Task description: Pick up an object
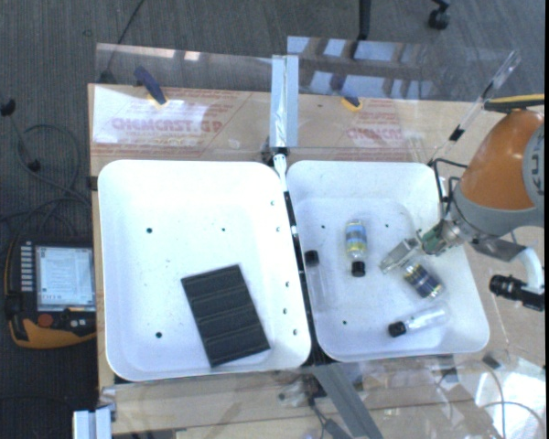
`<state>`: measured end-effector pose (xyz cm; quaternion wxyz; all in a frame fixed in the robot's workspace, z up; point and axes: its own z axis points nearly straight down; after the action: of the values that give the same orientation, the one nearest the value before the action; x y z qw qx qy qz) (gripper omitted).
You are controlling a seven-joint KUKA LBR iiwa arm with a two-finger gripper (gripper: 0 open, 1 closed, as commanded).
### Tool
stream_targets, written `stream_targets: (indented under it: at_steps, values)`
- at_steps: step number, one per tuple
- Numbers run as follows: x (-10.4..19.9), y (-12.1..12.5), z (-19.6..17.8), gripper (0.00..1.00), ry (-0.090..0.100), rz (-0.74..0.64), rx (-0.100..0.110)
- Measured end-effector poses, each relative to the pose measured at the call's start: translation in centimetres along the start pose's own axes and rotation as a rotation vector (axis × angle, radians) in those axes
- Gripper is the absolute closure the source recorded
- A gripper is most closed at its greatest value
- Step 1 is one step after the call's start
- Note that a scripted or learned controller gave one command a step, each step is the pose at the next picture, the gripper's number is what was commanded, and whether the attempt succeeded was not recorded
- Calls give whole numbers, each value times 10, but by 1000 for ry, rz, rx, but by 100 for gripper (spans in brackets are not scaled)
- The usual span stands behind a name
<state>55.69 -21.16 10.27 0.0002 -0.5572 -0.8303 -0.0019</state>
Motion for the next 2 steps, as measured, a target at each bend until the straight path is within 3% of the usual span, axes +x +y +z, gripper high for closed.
stream_targets:
  at_steps: [1,2]
  values:
    - [14,-17,11,0,-16,-18,-10]
    - [15,-15,1,100,-16,-17,-14]
